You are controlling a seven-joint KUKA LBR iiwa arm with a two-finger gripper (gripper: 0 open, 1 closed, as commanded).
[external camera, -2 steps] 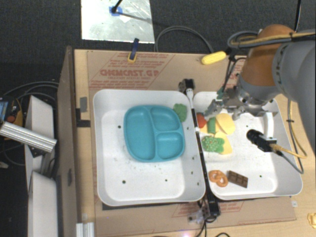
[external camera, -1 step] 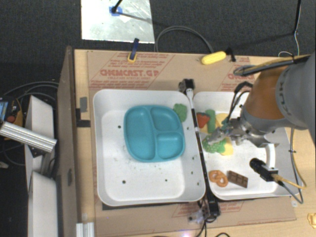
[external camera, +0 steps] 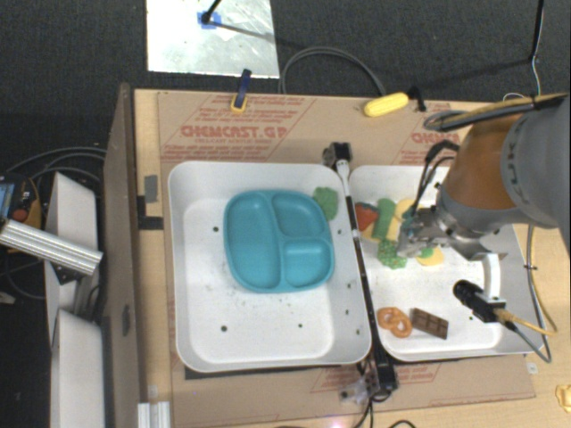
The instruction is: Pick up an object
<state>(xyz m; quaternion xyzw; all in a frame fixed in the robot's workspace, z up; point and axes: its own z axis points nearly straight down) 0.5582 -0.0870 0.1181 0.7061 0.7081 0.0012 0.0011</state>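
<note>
My gripper [external camera: 412, 242] is down in the right bin [external camera: 464, 344], among a cluster of toy food. Around it lie a green broccoli-like piece [external camera: 391, 254], a green piece [external camera: 385, 213], a red piece [external camera: 367, 215] and a yellow piece [external camera: 431, 257]. The arm's body hides how the fingers stand. Nearer the front of that bin lie an orange pretzel [external camera: 393, 320] and a brown chocolate bar [external camera: 429, 324].
The left bin [external camera: 205, 328] holds a blue divided plate [external camera: 277, 240], with a green leafy piece [external camera: 326, 201] at its back right corner. A yellow banana-like thing [external camera: 385, 105] lies on the cardboard behind the bins.
</note>
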